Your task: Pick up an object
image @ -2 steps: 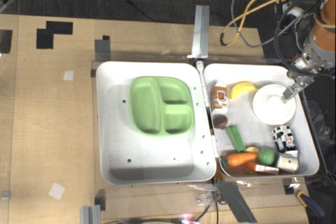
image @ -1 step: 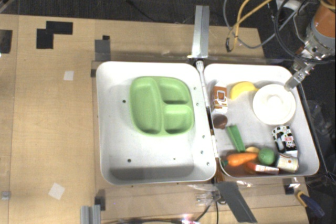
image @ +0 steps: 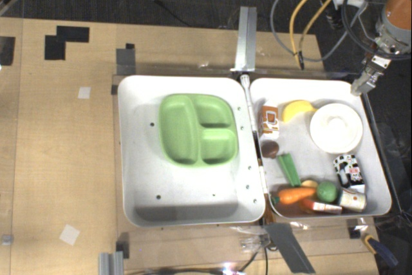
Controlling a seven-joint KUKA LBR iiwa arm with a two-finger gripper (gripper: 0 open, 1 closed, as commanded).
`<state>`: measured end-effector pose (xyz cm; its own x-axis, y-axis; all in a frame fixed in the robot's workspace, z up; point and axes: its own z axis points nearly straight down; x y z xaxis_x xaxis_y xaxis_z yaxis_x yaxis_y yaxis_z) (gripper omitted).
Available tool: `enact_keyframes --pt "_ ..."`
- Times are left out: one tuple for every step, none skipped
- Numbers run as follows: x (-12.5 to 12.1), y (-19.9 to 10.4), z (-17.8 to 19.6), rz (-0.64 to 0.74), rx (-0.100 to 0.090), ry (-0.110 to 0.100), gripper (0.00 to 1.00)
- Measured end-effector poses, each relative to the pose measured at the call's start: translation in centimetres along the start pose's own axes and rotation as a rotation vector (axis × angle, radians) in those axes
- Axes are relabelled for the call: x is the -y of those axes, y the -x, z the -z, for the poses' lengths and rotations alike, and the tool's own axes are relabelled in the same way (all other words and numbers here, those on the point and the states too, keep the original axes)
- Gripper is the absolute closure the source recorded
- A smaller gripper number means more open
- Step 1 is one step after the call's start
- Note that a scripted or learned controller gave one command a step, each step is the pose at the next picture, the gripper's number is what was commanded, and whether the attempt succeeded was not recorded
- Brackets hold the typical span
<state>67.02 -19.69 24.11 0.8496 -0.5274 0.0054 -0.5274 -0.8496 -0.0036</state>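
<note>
Poised at the upper right of the scene, the gripper [image: 365,80] hangs just past the far right corner of the right bin [image: 381,167], beneath the grey arm's orange band [image: 398,8]; whether it is spread or closed cannot be told from this angle, and nothing is seen between its tips. Yellow and grey cables [image: 309,6] loop over the dark floor beside the arm. Two shallow white bins sit side by side on the wooden counter [image: 58,158]. A green divided tray [image: 197,129] lies upside-up in the middle of the left bin [image: 138,196], its three compartments facing the camera. The pickable objects crowd the right bin: a white round lid or bowl [image: 335,126] near the far right side, a yellow lemon-like fruit [image: 297,110] touching its left edge, and a small brown-and-white carton [image: 269,120] just left of that, close to the divider between the bins. Below the carton sits a dark round item [image: 270,149], then a green stick-shaped object [image: 289,169] lying at a slant. Along the near wall rest an orange carrot [image: 297,195], a small green ball [image: 327,191], a pale cylinder [image: 353,201] and a black-and-white patterned box [image: 348,169], all well apart from the gripper.
</note>
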Motion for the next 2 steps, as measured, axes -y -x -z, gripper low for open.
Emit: enact_keyframes --pt "8.2 9.9 -2.7 -0.097 0.008 -0.001 1.00" --pt "4.1 3.9 1.0 0.097 0.000 0.000 1.00"
